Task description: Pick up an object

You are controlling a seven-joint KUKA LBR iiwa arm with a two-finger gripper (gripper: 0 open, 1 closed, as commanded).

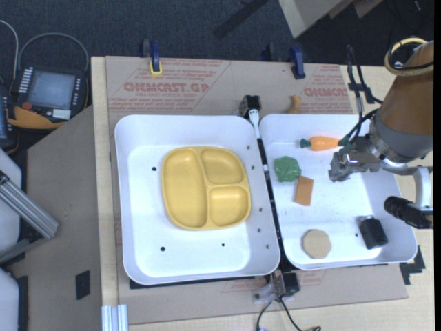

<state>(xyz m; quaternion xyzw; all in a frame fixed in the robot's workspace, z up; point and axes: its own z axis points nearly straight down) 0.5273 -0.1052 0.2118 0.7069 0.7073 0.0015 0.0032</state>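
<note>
Bench with two bins, end effector [342, 169] above right bin [344, 254], grip state unclear, carrot [322, 143] nearby

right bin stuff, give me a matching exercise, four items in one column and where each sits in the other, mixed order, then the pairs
Column one:
1. carrot
2. green piece
3. round tan disc
4. black block

Column two:
A. near edge of the right bin, left of the black block
B. far end of the bin, left of the gripper
C. near right corner of the bin
D. by the bin's left wall, just above the orange-brown slab

Pairs: 1-B, 2-D, 3-A, 4-C
</note>
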